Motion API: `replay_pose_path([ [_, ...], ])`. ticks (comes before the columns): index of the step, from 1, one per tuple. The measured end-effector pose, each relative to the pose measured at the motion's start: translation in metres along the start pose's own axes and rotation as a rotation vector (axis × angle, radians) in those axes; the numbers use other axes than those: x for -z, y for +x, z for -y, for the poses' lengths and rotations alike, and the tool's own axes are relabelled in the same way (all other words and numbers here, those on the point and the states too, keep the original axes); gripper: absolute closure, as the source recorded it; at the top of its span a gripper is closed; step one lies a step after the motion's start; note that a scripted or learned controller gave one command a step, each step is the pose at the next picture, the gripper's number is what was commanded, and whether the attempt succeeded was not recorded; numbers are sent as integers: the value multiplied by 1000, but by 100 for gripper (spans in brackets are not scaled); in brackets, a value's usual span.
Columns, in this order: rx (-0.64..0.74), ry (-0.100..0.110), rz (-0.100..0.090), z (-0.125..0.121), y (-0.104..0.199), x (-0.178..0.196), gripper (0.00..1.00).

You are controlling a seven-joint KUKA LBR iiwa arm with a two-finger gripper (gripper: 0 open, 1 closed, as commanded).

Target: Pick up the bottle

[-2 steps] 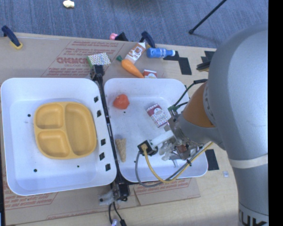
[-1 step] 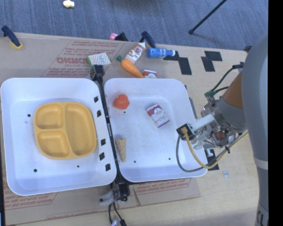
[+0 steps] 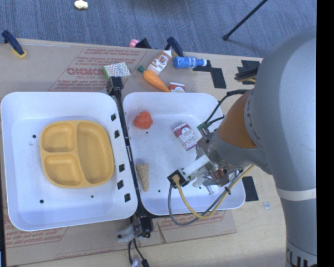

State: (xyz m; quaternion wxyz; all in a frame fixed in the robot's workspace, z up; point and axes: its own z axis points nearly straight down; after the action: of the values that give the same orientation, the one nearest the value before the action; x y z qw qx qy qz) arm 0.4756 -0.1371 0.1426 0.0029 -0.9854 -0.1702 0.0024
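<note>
A small blue bottle point(image 3: 187, 63) lies on its side on the cardboard behind the right bin. Next to it, a white bottle with an orange label point(image 3: 160, 62) also lies outside the bins. My gripper point(image 3: 210, 178) is down in the near right corner of the right bin point(image 3: 156, 204), far from both bottles, with the grey arm and its orange band point(image 3: 236, 128) above it. Cables and the wrist hide much of the gripper.
The right bin holds a red lump point(image 3: 143, 119), a red and white packet point(image 3: 183, 136) and a waffle cone point(image 3: 142, 176). A yellow divided plate point(image 3: 77, 152) lies in the left bin. An orange carrot point(image 3: 155, 80) rests behind the right bin.
</note>
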Motion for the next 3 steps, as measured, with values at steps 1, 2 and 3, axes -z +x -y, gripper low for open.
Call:
replay_pose_path([
  [1, -131, -1, -1, 104, 37, 70, 100],
  [2, -127, -2, -1, 122, 43, 151, 100],
  [3, -86, -1, 2, 130, 46, 47, 100],
])
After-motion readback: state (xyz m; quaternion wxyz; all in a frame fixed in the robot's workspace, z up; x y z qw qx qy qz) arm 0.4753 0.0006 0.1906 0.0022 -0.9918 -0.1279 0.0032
